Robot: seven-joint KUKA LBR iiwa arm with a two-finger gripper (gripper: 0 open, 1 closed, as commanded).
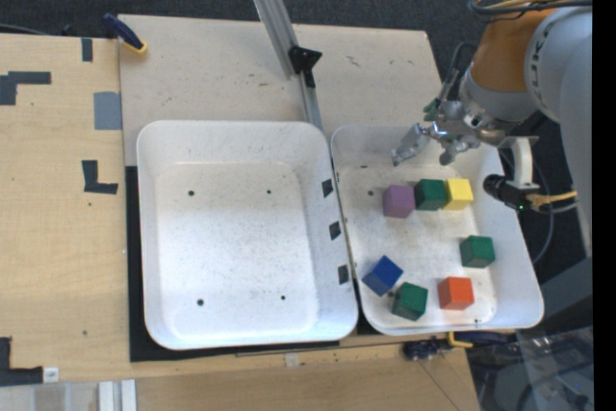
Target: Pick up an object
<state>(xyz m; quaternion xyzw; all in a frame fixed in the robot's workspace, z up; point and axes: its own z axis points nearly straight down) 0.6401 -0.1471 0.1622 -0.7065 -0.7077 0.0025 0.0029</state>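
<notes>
Desk point(221, 82) of pale wood-coloured board carries two shallow white plastic bins side by side. Landmark for all positions: the right-hand white bin point(510, 303).

Left-hand white bin point(236, 236) touches the landmark's left wall; it is the larger of the two, with a speckled floor.

Grey robot arm with orange band point(525, 43) comes in above the landmark's upper right corner.

Silver metal pole point(274, 10) slants across the desk, up and left of the landmark, ending at a black bracket near the landmark's upper left corner.

Metal two-finger gripper point(425, 149) hangs over the upper part of the landmark, just above the row of cubes. Its fingers look spread apart, nothing between them.

Seven small cubes lie on the landmark's floor:
- purple cube point(398, 200), dark green cube point(431, 194), yellow cube point(459, 193): a row in the upper half, touching or nearly so, purple leftmost.
- second green cube point(476, 251): right side, mid-height, on its own.
- blue cube point(383, 274): lower left.
- third green cube point(410, 300): just below and right of the blue one.
- orange-red cube point(456, 293): lower right, near the third green cube.

Small blue-and-yellow clamp point(125, 32) sits at the desk's far left corner, well apart from the landmark.
</notes>
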